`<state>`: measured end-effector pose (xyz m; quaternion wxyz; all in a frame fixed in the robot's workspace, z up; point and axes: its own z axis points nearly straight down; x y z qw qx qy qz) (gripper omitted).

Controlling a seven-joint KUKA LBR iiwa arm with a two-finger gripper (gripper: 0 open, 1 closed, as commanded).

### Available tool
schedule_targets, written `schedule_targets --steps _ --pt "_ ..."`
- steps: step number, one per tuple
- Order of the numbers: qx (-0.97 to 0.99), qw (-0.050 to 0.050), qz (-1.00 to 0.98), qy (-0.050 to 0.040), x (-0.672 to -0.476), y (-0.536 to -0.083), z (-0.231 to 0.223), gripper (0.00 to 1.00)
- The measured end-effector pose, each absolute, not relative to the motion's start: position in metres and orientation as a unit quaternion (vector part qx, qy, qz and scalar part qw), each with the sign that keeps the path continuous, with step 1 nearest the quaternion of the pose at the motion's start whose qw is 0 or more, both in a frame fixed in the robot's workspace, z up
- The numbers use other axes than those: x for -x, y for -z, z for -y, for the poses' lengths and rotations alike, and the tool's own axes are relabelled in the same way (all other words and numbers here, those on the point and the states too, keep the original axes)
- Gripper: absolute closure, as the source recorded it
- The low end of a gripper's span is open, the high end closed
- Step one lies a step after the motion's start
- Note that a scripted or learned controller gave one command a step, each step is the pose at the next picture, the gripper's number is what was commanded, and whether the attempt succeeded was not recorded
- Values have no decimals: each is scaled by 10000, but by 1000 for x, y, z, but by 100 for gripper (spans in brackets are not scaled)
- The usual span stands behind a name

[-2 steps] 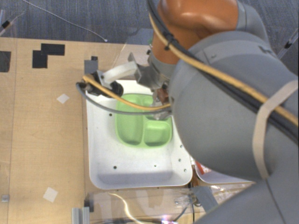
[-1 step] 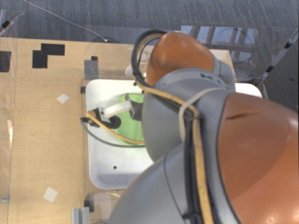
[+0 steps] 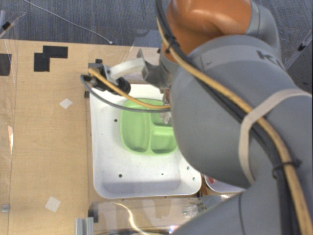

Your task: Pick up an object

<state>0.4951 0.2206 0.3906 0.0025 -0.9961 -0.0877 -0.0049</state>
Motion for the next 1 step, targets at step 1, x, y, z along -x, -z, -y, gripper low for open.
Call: schedule_targets --steps 1 --pt "9897 -24 1433 -17 -487 -307 -216 100"
